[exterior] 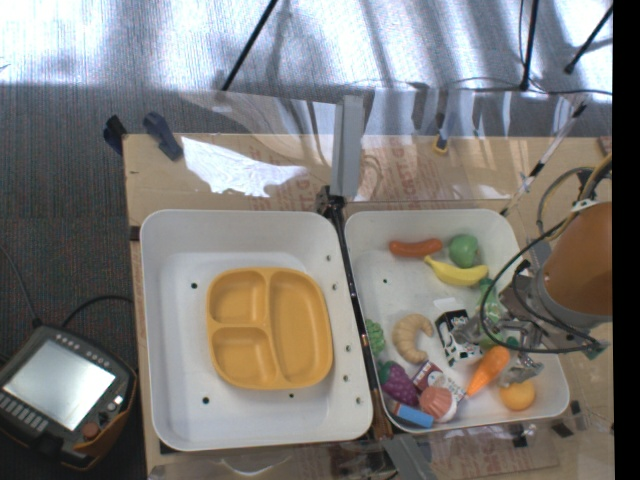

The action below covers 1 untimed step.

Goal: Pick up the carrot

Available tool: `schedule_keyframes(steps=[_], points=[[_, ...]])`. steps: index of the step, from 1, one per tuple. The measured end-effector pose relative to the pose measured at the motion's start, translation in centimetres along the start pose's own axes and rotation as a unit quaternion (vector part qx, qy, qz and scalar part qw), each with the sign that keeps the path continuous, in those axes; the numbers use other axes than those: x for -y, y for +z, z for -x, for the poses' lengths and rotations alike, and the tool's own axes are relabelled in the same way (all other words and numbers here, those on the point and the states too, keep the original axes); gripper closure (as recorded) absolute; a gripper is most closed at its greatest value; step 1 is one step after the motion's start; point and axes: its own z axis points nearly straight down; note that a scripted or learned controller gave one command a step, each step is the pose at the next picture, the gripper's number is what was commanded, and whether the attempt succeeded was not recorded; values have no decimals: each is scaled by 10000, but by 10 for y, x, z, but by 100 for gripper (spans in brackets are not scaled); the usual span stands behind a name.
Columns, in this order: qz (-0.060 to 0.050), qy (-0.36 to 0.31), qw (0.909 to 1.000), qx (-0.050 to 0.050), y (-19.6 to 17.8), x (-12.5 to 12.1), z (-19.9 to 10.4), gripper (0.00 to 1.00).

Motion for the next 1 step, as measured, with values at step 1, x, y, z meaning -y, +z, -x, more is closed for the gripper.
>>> schedule_keyframes(steps=[1], points=[[24,-94,10000,16,0,4,-1,0]])
